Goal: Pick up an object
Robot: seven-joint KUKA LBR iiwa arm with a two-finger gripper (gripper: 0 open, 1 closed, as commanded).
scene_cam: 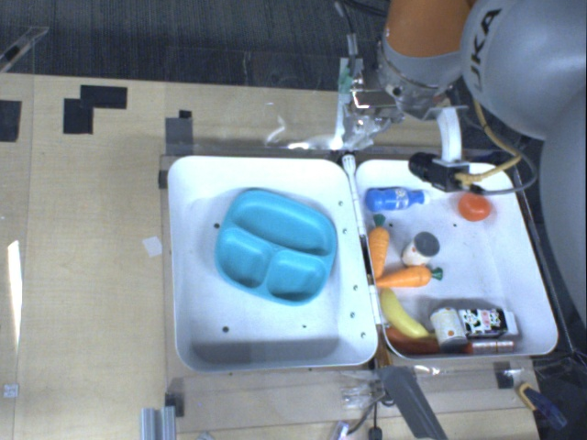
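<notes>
My gripper [356,128] hangs over the far rim where the two bins meet, above and behind the right bin [537,287]. Nothing can be seen in it. In the right bin lie a small blue bottle [394,198], an orange-red ball [474,207], two carrots [378,250] [406,278], a grey-and-white round piece [425,245], a banana [402,316] and a can with a black-and-white label [470,323]. The blue bottle is the object closest to the gripper, just in front of it and to its right.
The left bin [197,273] holds a blue divided plate [273,244]. The arm's grey body and orange band [426,12] cover the upper right. A black part with a yellow cable [449,172] hangs over the right bin's far edge. A thin dark red item [481,345] lies by the can.
</notes>
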